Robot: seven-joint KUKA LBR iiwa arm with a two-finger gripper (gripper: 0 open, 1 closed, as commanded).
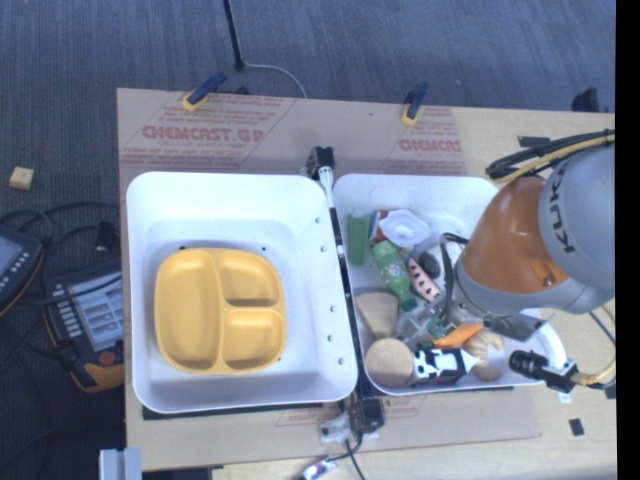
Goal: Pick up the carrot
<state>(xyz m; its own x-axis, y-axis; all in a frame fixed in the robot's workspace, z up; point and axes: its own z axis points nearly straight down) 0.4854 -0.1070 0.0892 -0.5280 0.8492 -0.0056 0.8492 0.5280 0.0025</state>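
The carrot (459, 335) is a small orange piece lying near the front of the right bin (470, 186), among other toys. The arm's grey and orange wrist hangs low over this bin. Its gripper (438, 318) sits just left of and above the carrot, mostly hidden under the wrist, and I cannot tell whether it touches the carrot.
Around the carrot lie a green bottle (392, 268), a white cup (405, 228), a tan bread roll (388, 361), a black-and-white toy (438, 364) and a green block (358, 236). The left bin (150, 368) holds a yellow divided plate (220, 308).
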